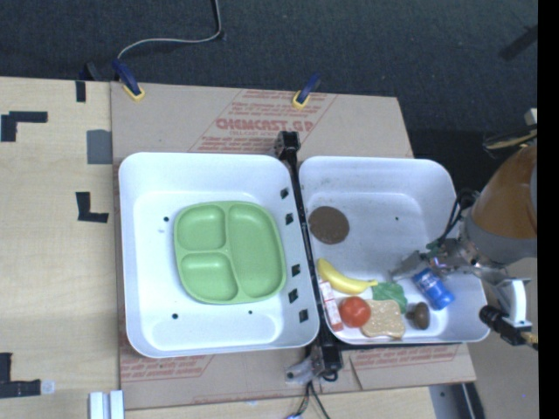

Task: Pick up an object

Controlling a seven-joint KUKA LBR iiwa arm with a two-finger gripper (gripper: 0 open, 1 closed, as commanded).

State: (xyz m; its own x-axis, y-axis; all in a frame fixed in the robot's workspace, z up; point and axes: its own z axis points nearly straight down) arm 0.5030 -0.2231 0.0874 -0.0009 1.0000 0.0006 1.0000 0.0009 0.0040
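I see the gripper (pixel 425 266) low over the right bin (pixel 376 177), near that bin's right wall and toward its front, coming in from the arm (pixel 507 208) at the right. From this slanted view I cannot tell how it is set, and nothing reads as caught in it. Just beside it, toward the front right corner, lies a small blue bottle (pixel 434 288) on its side, the nearest thing to take; whether the gripper touches it I cannot say. I judge it light, stiff and smooth, so it may roll or slip, and I would close across its body near the middle, not on the cap end. Next to it sits a small dark brown lump (pixel 418 315), too small to name. Along the front edge lie a slice of bread (pixel 384 320), a red tomato (pixel 354 311) touching it, and a green leafy piece (pixel 390 291) behind them; these look like toy food, light and fairly firm. A yellow banana (pixel 342 278) curves toward the bin's left wall, with a small red and white packet (pixel 330 304) at the front left corner. A brown round disc (pixel 329 224) lies apart near the left wall, flat and hard to get under. The left bin (pixel 144 234) carries a green divided plate (pixel 230 251) at its centre.
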